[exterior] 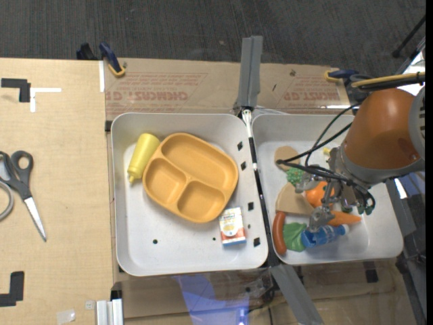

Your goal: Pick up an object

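Observation:
My gripper (pixel 323 208) hangs low in the right bin (pixel 379 252), under the orange band of the arm (pixel 380 137). It sits over a heap of small toys: an orange piece (pixel 314 195), a carrot-like orange piece (pixel 348 217), and a blue bottle (pixel 325 235) just below it. A green piece (pixel 293 237) and a red sausage (pixel 279 230) lie to the lower left. A tan flat piece (pixel 289 200) and a small green sprig (pixel 295 177) lie to the left. Black cables hide part of the gripper.
The left bin (pixel 135 249) holds an orange divided plate (pixel 189 176), a yellow bottle (pixel 141 156) at its upper left, and a small white and orange carton (pixel 232 225) near the dividing wall. Scissors (pixel 26 191) lie on the bench at far left.

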